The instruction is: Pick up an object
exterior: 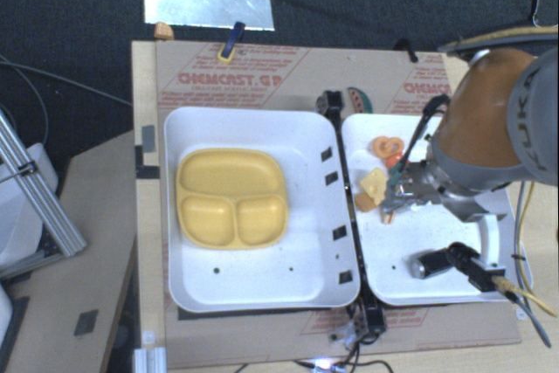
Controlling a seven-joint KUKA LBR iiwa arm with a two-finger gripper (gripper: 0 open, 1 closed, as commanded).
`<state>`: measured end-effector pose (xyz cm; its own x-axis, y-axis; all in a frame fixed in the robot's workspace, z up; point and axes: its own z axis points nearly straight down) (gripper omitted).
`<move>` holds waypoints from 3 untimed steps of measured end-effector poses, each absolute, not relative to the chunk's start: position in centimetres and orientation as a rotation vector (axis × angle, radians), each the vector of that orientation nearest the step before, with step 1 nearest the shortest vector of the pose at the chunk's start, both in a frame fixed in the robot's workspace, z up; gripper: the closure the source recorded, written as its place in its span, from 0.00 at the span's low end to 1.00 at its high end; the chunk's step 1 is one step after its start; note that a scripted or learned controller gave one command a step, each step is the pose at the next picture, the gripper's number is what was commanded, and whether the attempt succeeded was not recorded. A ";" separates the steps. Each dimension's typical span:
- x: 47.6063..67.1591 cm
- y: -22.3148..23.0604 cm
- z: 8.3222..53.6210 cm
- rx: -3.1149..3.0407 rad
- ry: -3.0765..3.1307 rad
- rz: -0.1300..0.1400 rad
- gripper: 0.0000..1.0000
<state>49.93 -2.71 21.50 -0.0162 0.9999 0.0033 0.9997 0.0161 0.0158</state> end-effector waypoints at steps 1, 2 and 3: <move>48.7 1.5 18.3 2.213 2.233 0.002 1.00; 48.6 10.5 18.4 2.208 2.236 0.004 1.00; 54.0 12.7 11.0 2.213 2.227 0.004 1.00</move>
